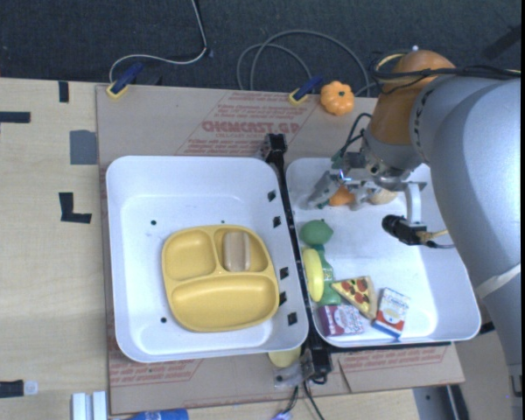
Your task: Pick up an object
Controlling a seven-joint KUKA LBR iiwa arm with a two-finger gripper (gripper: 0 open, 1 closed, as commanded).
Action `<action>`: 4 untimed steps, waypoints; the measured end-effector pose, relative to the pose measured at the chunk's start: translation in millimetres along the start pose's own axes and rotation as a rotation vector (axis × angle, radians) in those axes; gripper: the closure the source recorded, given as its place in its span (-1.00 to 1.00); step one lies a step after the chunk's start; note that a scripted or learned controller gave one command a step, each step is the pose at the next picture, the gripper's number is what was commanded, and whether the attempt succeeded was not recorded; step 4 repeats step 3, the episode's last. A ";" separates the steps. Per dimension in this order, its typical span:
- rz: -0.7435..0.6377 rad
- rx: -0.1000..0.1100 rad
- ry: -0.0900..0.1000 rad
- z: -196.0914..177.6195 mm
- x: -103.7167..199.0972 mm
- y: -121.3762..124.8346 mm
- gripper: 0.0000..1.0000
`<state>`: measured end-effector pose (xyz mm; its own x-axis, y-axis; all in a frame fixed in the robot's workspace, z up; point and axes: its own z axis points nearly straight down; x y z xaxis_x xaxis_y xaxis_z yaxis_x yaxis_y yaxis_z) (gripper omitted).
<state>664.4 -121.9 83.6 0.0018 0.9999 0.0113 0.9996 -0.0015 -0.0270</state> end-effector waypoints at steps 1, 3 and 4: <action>0.003 -0.004 -0.012 -0.2 3.8 -0.4 -1.00; 0.001 0.007 -0.005 -7.7 -7.9 -2.4 1.00; 0.001 0.007 -0.005 -7.7 -7.9 -2.4 1.00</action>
